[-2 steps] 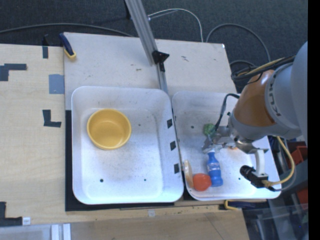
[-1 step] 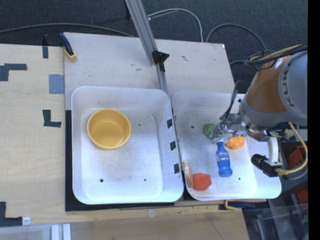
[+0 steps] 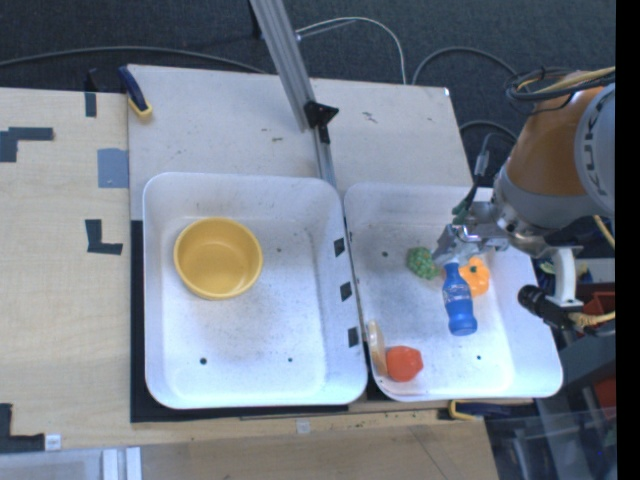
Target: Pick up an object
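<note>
One desk (image 3: 220, 118) carries two white bins side by side: the left bin (image 3: 245, 368) and the right bin (image 3: 500, 368). One grey arm (image 3: 560, 168) with an orange band reaches in from three o'clock over the right bin. One metal pole (image 3: 285, 48) slants down from twelve o'clock to the seam between the bins.

The left bin holds one yellow bowl (image 3: 218, 257), toward its nine o'clock side.

The right bin holds five things. One blue bottle (image 3: 458, 301) lies near its centre, cap toward twelve o'clock. One red-orange object (image 3: 403, 363) sits at seven o'clock, touching one pale tan piece (image 3: 376, 346) at the bin's left wall. One orange object (image 3: 477, 277) lies just beside the bottle at its two o'clock. One green lump (image 3: 421, 262) lies at the bottle's ten o'clock.

The gripper (image 3: 458, 243) hangs directly above the bottle's cap, between the green lump and the orange object; I cannot tell how far it is open, and nothing is visibly gripped.
</note>
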`<state>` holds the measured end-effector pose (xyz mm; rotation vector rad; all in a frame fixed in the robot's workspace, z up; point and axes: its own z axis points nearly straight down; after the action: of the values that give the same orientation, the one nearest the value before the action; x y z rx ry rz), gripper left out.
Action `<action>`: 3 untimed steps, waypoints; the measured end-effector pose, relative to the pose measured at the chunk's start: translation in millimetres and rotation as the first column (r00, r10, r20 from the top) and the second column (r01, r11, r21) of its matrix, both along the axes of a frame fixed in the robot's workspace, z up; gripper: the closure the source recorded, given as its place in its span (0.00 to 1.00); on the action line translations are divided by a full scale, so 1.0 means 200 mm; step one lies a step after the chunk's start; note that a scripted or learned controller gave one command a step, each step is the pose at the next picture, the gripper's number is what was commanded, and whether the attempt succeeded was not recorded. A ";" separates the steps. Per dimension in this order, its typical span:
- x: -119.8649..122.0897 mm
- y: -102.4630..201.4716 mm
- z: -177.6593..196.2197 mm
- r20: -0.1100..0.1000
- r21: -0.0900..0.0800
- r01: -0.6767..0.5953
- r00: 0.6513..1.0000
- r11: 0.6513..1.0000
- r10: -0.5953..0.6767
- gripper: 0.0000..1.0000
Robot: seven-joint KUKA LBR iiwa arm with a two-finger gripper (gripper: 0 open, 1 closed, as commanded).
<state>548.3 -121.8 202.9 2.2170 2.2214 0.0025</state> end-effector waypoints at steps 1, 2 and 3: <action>0.00 0.00 0.08 -0.003 0.001 0.001 1.000 1.000 -0.001 1.00; 0.08 0.23 0.05 -0.005 0.002 -0.004 1.000 1.000 0.004 1.00; 0.13 0.46 0.03 -0.006 0.002 -0.004 1.000 1.000 0.004 1.00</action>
<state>573.4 -29.6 208.2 2.2162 2.2298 -0.0013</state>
